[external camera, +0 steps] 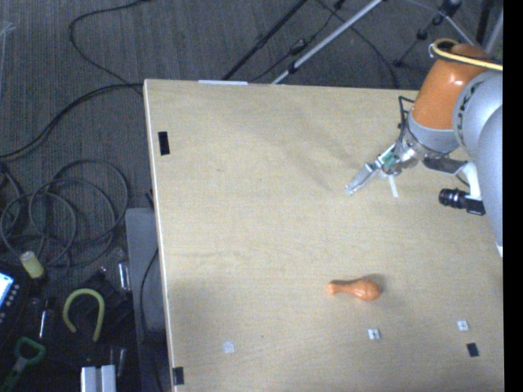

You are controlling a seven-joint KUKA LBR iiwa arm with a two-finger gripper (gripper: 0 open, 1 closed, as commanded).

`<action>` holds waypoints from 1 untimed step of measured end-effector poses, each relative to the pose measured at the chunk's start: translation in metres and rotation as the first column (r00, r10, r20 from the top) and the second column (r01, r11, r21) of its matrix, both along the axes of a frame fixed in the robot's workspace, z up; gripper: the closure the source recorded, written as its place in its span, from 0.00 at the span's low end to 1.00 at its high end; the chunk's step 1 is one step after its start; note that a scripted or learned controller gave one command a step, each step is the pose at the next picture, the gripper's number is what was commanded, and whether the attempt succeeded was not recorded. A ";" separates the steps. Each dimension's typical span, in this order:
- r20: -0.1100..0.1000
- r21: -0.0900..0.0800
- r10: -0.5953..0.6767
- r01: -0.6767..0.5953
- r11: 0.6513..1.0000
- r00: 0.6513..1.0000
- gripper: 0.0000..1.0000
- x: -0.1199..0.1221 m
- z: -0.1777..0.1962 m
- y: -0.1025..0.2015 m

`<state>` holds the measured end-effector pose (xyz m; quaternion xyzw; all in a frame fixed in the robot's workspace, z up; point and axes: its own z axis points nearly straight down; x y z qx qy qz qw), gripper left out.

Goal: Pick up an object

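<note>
On the pale bench top (pixel 245 219), seen from the fixed camera above, a small orange object (pixel 356 289) lies alone toward the near edge, with a bulbous end to the view's right and a thin neck to the left, so its long axis runs roughly left to right. The gripper (pixel 374 178) hangs well apart from it, up and slightly right in the view, with two thin fingers (pixel 357 184) spread in a moderate gap and nothing between them. Reaching the object likely means travelling down the view toward the camera, then closing across the narrow neck or body.
</note>
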<state>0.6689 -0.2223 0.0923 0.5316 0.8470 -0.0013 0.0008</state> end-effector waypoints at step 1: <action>0.002 -0.002 0.000 0.000 1.000 1.000 1.00 0.001 0.010 0.001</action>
